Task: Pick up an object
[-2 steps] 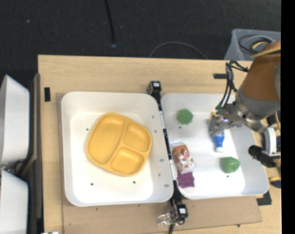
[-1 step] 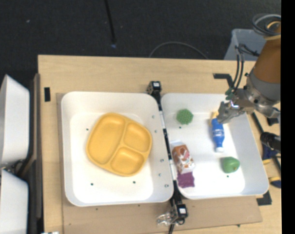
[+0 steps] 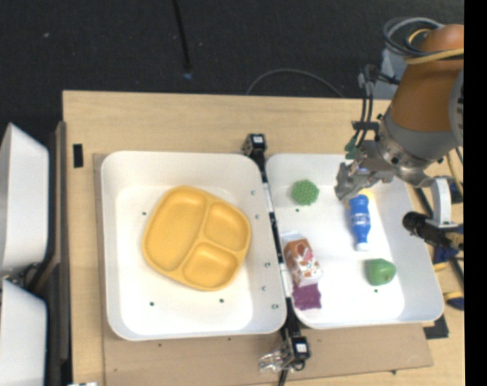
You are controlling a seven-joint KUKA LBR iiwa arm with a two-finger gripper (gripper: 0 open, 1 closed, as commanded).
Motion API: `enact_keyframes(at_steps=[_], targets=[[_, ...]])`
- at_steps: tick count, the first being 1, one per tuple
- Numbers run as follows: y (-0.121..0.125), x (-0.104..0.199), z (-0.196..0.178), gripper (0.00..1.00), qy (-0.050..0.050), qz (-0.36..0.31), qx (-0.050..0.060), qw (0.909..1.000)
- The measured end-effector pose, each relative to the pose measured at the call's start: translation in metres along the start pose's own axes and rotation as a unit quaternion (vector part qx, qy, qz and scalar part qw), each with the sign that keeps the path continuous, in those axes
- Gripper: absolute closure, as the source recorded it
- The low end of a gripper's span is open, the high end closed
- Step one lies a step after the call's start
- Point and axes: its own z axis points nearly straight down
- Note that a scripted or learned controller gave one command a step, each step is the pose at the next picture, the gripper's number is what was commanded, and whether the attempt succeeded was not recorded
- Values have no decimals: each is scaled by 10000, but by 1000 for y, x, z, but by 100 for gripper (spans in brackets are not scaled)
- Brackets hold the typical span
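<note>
Over the right bin (image 3: 420,308), near its back half, the grey two-finger gripper (image 3: 353,180) hangs below the orange-banded arm (image 3: 424,95). Honestly can't tell from this angle whether it's spread or pressed together, the whole tip is just a dark clump.

Just beside it, toward the front, lies a small blue plastic bottle with a white cap and a yellowish end (image 3: 359,218). Its yellowish top end sits right at the gripper's tip, close enough that I can't say if they touch. The bottle lies flat on the bin floor, running roughly front to back.

Other stuff in that bin: a bumpy green ball (image 3: 304,191) to the left of the gripper, sitting apart from it. A smooth green rounded object (image 3: 380,272) lies near the front right, past the bottle's far end. Along the left wall there's a red and white printed packet (image 3: 302,262) with a purple block (image 3: 307,297) touching its front edge.

Left bin (image 3: 122,312) holds a yellow plastic divided tray with three compartments (image 3: 196,236), tilted a bit, well apart from everything else.
</note>
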Motion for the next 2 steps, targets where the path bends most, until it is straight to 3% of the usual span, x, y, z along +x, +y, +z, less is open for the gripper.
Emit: enact_keyframes(at_steps=[1,2], targets=[[24,52,8,100,-6,7,2,10000],[32,111,12,100,-3,0,0,10000]])
